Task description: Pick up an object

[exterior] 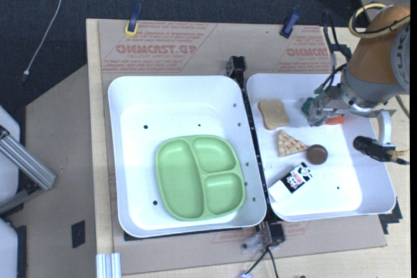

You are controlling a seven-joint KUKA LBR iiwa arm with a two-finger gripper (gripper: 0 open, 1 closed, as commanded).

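I see two shallow white plastic bins side by side. The left bin [124, 140] holds one smooth, pale green plate [199, 176] with three compartments. The right bin [371, 195] holds four loose items: one tan bread slice [273, 113], one triangular pizza wedge [289, 142], one round brown disc [316, 154], and one small white carton with black patches [292, 180]. My gripper [319, 111] sits low over the right bin's far side, beside the bread, with something orange-red just under it; I cannot tell its finger state.

Both bins [130, 140] are white; the left one holds a pale green divided plate [199, 176]. The right bin contains a tan bread slice [273, 114], a brown disc [316, 154], and a black-and-white patterned carton [293, 179].
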